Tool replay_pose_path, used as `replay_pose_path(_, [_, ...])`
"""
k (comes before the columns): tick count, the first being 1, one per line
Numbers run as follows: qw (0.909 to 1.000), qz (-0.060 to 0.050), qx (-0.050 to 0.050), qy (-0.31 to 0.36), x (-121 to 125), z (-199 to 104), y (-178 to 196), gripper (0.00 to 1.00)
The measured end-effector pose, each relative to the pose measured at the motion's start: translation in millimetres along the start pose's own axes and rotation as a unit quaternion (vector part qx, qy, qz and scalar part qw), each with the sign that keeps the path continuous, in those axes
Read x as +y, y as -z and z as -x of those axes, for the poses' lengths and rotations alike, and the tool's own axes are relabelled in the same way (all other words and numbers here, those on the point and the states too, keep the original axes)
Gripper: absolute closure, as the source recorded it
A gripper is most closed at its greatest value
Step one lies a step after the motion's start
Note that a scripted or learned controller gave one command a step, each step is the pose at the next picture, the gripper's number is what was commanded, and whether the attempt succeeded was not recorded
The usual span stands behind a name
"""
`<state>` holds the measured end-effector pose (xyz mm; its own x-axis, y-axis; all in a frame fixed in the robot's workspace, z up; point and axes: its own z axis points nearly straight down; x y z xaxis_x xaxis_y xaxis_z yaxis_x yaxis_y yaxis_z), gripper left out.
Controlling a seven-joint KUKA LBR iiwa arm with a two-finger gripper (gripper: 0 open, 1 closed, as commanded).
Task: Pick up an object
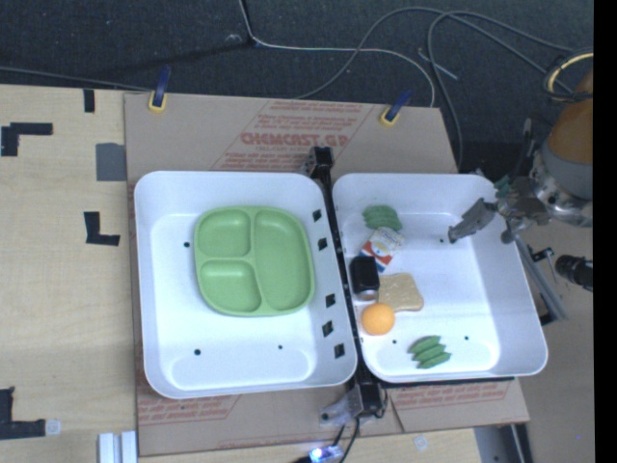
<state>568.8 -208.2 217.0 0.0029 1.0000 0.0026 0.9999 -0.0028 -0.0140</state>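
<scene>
Cardboard sheeting covers the counter [58,287] under two white bins: left bin [159,258] has a green divided plate [255,260], right bin [511,345] has a green lump [381,217], small red/white packet [385,246], black item [364,276], tan bread-like slice [402,292], orange ball [378,319] & green pea pod [429,351]. Pincer [487,222] hangs spread w/ nothing in it above the right bin's far right edge, apart from all items, so the pick looks not yet begun — approach, closing & lift all left. Red print on the cardboard is too blurred to read w/ confidence; packet label illegible.
</scene>
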Motion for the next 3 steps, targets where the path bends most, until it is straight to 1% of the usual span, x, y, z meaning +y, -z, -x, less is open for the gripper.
replay_pose_path(1, [1.0000,0.006,-0.001,0.002,3,0,8,0.00])
replay_pose_path(2, [1.0000,0.004,-0.001,0.002,1,-9,-47,0.00])
replay_pose_path(3, [1.0000,0.004,-0.001,0.002,-3,-11,-91,0.00])
